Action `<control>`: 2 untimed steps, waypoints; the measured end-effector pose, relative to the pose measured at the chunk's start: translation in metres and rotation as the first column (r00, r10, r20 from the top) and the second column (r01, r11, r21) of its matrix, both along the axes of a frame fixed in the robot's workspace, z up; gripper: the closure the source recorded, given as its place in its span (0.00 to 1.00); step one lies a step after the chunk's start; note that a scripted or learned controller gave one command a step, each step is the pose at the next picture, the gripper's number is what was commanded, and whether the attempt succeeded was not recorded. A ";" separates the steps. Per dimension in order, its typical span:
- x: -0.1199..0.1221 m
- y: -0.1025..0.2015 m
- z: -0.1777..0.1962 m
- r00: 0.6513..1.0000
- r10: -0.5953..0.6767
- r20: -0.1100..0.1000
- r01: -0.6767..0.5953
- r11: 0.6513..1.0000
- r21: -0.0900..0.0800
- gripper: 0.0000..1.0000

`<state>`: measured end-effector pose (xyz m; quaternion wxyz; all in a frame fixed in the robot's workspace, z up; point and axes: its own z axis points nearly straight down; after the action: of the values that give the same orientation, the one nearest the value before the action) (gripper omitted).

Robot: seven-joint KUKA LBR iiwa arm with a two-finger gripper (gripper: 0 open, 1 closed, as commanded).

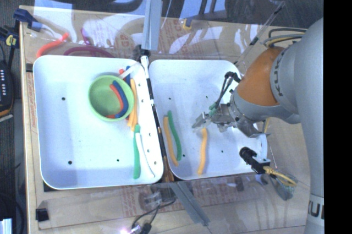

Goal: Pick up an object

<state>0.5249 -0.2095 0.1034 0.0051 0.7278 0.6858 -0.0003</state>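
As I look down on the bench from above, the arm (286, 84) leans in from the right and has its gripper (212, 117) low over the right bin (181, 76), roughly in that bin's middle and a little toward its right side. From this angle the metal end of it is a small grey tangle and I cannot tell how it is set or whether it has hold of anything; nothing shows clearly lifted off the white floor. Just below the gripper lies an orange strip (203, 151), its upper end close under the tool, perhaps touching it, the rest running down toward the bin's near rim. To the left of that, well inside the same bin, a green strip (175, 136) and a yellow-orange strip (168, 142) lie side by side near the dividing wall. The left bin (55, 117) holds a green bowl (104, 98) with a red and a blue piece curled inside it, and alongside its right wall a long green strip (136, 156) and an orange piece (132, 109). Judging by all this, the pick is at the reach-and-grasp stage: the tool is down at the orange strip, which looks like the likely target, but the strip seems flat in the bin, so the grasp is unconfirmed and the lift is yet to come.
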 end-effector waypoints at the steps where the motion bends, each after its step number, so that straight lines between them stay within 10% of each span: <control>1: -0.012 0.020 -0.011 0.999 0.042 -0.010 -0.042 0.999 0.008 0.00; 2: -0.011 0.020 0.000 0.999 0.045 -0.008 -0.045 0.999 0.006 1.00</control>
<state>0.5144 -0.1896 0.1035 0.0002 0.7121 0.7021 -0.0010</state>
